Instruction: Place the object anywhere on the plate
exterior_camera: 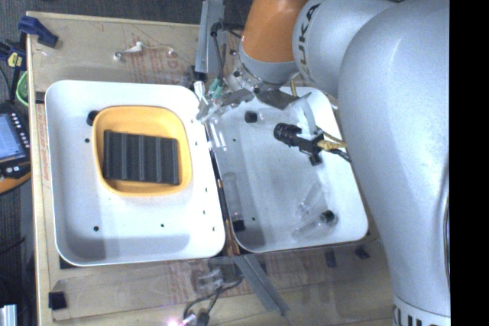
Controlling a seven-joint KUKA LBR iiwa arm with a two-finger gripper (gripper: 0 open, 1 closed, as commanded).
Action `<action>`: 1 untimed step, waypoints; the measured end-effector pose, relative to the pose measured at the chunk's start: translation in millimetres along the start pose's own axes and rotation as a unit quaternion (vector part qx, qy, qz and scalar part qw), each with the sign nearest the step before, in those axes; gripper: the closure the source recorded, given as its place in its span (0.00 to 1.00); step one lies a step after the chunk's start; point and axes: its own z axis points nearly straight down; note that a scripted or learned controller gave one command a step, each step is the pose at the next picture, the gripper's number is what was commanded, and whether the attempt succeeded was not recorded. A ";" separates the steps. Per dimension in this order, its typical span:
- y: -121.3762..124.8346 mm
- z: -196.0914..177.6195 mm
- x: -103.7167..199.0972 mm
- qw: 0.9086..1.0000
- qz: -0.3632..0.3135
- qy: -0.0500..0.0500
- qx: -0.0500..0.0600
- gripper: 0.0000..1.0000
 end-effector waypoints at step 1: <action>-11.7 0.3 35.7 0.990 -0.142 0.000 0.000 1.00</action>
